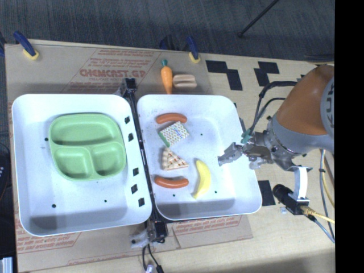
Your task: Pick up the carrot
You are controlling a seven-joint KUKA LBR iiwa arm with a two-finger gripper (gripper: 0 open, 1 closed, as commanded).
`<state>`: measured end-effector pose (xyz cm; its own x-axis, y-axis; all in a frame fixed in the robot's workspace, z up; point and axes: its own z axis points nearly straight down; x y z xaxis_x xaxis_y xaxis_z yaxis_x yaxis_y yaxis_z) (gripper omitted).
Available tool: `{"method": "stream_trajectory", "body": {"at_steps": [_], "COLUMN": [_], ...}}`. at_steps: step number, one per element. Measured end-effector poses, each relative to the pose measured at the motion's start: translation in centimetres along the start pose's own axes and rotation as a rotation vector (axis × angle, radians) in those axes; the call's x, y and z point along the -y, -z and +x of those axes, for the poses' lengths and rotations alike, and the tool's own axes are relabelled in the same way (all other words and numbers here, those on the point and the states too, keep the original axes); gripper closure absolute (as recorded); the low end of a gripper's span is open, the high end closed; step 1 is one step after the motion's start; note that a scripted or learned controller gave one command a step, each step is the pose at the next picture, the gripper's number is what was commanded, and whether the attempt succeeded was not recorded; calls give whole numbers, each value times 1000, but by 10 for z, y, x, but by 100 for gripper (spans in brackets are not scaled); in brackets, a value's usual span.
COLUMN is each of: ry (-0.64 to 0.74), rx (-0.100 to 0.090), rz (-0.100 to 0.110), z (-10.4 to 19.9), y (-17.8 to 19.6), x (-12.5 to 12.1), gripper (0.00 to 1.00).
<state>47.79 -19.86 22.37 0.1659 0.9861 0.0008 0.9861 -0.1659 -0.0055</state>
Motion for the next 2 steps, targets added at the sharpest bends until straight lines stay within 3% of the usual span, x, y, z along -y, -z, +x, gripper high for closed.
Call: {"method": "stream_trajectory", "body": {"at_steps": [1,2], "ry": [-76,88], "rx": [1,0], "rz": [-1,-1], "z": [72,124], "y": [37,23], "x": [14,23], "gripper": [0,0]}}
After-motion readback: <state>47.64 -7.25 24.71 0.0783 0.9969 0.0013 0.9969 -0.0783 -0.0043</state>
